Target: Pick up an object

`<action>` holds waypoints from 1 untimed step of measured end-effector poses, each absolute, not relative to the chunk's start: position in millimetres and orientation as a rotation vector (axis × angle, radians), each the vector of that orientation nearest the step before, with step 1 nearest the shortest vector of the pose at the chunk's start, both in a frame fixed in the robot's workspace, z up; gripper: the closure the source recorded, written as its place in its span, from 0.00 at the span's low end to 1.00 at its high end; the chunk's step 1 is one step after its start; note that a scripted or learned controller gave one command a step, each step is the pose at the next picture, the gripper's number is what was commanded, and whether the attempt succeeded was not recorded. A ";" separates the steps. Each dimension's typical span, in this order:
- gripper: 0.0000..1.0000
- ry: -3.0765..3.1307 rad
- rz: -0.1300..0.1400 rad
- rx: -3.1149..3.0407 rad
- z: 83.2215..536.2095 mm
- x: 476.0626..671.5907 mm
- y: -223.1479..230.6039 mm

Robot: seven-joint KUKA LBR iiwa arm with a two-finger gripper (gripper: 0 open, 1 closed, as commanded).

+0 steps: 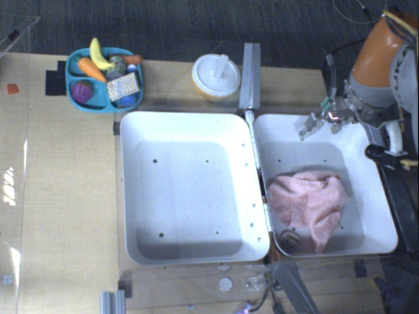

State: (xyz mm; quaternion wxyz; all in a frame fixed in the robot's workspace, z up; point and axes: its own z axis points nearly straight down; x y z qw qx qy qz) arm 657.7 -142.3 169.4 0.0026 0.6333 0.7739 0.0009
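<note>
The cloth (308, 203), a soft pink rag crumpled into loose folds, lies in the right bin (366, 169), toward that bin's near edge and slightly left of its middle. A small dark round thing (290, 239) sits just beside the cloth's near left corner, too blurred to identify. The right bin is a shallow, smooth white tray with rounded corners, and the left bin (190, 182) beside it has the same shape. The claw (319, 122) hangs over the far edge of the right bin, its thin metal fingers pointing left and seeming slightly apart with nothing between them, touching nothing that can be made out. The cloth lies well apart from the claw, nearer the camera. Beyond the left bin, a blue plastic divided tray (98, 103) holds toy food, including a yellow banana (99, 54) and an orange carrot (91, 68). A round white lidded cup (216, 76) stands beyond the gap between the bins.
</note>
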 end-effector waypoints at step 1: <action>0.00 2.573 0.003 1.796 127.9 625.2 -124.9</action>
